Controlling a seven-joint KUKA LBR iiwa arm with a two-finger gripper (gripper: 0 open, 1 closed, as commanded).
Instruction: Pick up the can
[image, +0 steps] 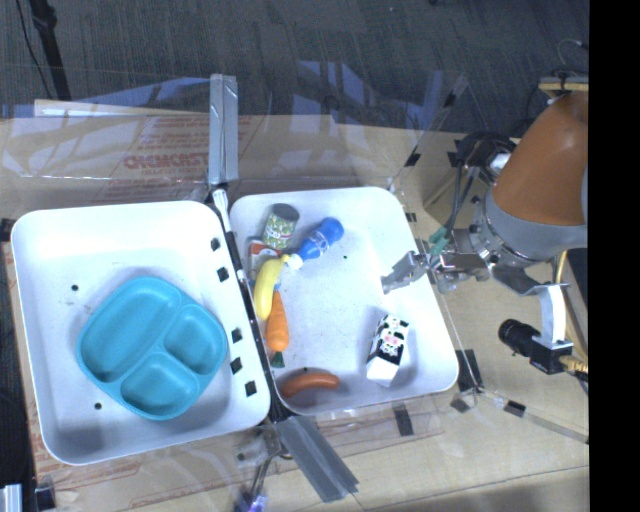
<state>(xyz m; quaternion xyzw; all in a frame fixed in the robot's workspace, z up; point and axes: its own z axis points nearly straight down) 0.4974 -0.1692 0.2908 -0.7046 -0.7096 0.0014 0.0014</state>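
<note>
Two shallow white plastic bins side by side on a tan bench (520, 440). In the left bin (60, 250), at the left of the frame, a light blue three-compartment plastic tray (150, 345), lying flat towards the lower middle of that bin.

In the right bin (340, 310), at the centre of the frame, a small metal can with a grey lid and a green-and-red label (280, 228), upright in the upper left corner, close to the bin wall. Just right of the can, a blue plastic bottle with a white cap (315, 241), lying tilted, cap end pointing down-left. Below these, a yellow banana (264, 287) touching the bottle's cap end, and under the banana an orange carrot (277, 327), both along the left wall. Near the lower edge, a reddish-brown sausage (309, 381). At lower right, a small white carton with black cow patches (387, 350), tilted, well apart from the can.

At the right rim of the right bin, a two-finger metal gripper (405, 270), reaching in from the right on a grey arm with an orange band (545, 170). Nothing between the fingers, though open or closed cannot be told from this angle. Gripper well apart from the can, which sits across the bin at upper left.
</note>
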